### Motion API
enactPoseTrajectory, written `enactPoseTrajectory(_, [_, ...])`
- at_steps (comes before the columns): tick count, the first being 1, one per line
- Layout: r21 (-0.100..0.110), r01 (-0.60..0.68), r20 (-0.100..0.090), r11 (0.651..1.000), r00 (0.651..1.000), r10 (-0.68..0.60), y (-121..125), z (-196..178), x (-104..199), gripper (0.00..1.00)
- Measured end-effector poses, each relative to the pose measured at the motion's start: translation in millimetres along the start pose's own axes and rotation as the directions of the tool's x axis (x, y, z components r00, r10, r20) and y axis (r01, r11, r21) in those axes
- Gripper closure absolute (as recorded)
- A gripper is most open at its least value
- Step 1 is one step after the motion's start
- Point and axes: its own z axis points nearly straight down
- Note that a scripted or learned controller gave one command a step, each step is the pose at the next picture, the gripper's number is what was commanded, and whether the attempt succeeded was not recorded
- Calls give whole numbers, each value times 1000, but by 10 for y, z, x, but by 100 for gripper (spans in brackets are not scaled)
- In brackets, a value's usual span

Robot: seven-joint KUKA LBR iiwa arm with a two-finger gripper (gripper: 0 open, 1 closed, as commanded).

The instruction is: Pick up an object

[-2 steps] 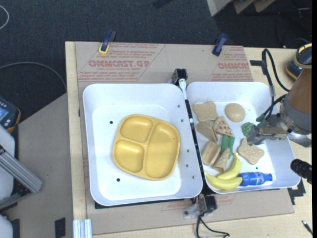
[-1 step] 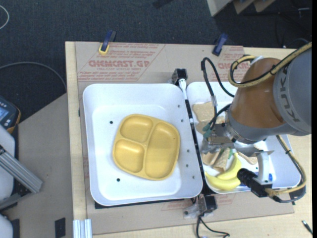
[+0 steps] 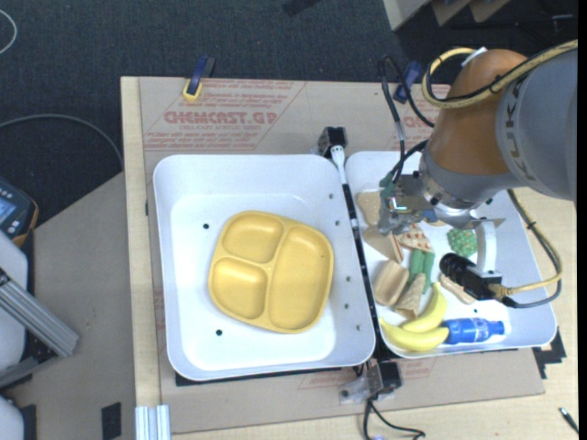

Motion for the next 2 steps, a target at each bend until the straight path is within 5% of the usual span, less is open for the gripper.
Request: enactPoseTrajectory(2, [-11,1,-4,1000,1000,-1,-592,-2431,570,100])
